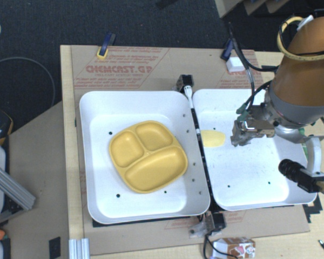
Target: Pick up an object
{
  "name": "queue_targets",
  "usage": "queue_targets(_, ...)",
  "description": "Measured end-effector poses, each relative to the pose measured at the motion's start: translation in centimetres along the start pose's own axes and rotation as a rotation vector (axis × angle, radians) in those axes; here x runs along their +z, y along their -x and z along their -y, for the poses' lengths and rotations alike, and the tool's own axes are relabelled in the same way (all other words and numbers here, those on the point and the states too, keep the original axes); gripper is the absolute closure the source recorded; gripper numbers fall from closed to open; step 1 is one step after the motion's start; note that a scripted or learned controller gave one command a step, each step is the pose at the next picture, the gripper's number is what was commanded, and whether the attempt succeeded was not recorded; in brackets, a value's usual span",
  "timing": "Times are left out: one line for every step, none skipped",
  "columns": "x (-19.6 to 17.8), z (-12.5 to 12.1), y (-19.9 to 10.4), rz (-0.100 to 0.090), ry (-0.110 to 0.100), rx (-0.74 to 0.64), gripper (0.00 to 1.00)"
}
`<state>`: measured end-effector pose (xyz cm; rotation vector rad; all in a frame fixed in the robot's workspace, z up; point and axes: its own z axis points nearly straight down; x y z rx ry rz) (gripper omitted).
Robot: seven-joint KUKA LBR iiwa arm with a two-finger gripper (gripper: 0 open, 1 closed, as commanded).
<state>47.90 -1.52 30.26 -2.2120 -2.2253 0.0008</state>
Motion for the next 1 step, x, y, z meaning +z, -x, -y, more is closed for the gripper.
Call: queue_targets(-7.66, -0.12, -8.39, 0.0, 0.013, -0.004, 1.0)
